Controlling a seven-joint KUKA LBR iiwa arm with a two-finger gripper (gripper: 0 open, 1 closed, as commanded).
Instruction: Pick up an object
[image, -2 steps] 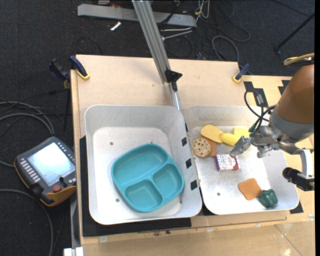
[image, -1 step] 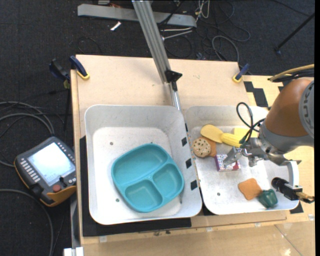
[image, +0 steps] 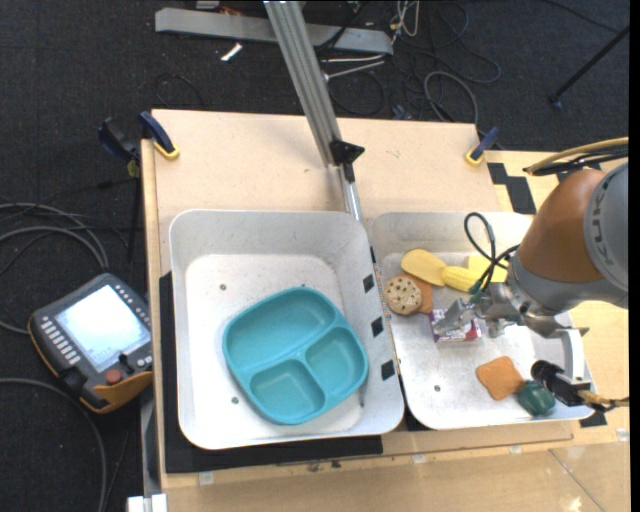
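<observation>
Seen from one fixed camera mounted above the bench (image: 250, 150), looking down at a slant. Framed wide enough to take in both white bins side by side: left bin (image: 200, 250) near the middle of the frame, right bin (image: 440, 400) toward the right. Far edge of the bench toward the top, near edge along the bottom. Dark carpeted floor (image: 60, 60) visible beyond the bench at the top and down the left side, with cables and a handheld control pendant (image: 95, 340) lying there. Arm (image: 570, 240) entering from the right edge. Moderate distance; small items in the bins distinguishable but not finely detailed.
</observation>
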